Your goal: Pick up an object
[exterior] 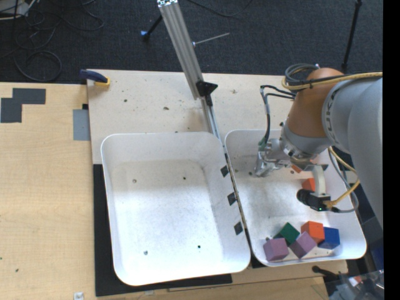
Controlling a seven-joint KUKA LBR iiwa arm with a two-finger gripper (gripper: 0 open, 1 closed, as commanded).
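We read the step as the approach: the arm (337, 114) reaches in from 3 o'clock and its hand (267, 165) hangs over the upper part of the right bin (250, 195), with nothing visible in its grip. We cannot tell whether the hand is spread or pressed together; it is small and dark against the white floor.

To do this well, we would take the hand toward 5 o'clock, where the blocks are, since the floor under it now looks bare. The cluster is tight and sits against the bin's near wall, so we would pick a block with free sides, come down square to its faces, and keep clear of the rim. The green block (289, 232), at the 12 o'clock side of the pile, looks the most open to us.

The desk (144, 102) carries two bins side by side. In the left bin (115, 161) we see only a few dark specks. The right bin holds the blocks at its 5 o'clock corner: two purple blocks (275, 249) touching at the front, the green one behind them, then an orange block (314, 230) and a blue block (330, 237) toward 3 o'clock. Another small orange piece (309, 184) lies near the arm, partly hidden.
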